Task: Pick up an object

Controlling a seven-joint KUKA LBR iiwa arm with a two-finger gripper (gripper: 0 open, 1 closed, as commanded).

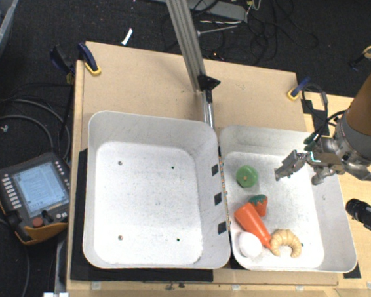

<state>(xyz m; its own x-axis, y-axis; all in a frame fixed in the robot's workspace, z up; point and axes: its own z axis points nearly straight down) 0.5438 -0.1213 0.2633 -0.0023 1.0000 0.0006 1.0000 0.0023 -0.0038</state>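
A grey KUKA arm with an orange band reaches in from the right, its gripper (302,167) hanging over the upper part of the right bin (339,253), 1 of 2 shallow white bins on the bench (153,82). The 2 fingers (287,168) appear spread apart with nothing between them, though at this angle the width of the gap is hard to read. The candidates for picking all lie in the right bin: a green round object (246,177) sits nearest, just to the left of and below the gripper, while an orange carrot (253,219), a small red piece (259,203) touching its upper end, a white egg-like object (250,245) and a tan croissant (285,241) cluster toward the bin's near edge. The left bin (102,129) holds none of them. By the look of it, the task stands at the approach: nothing is grasped or lifted, and the descent, the closing on 1 object and the lift all remain.
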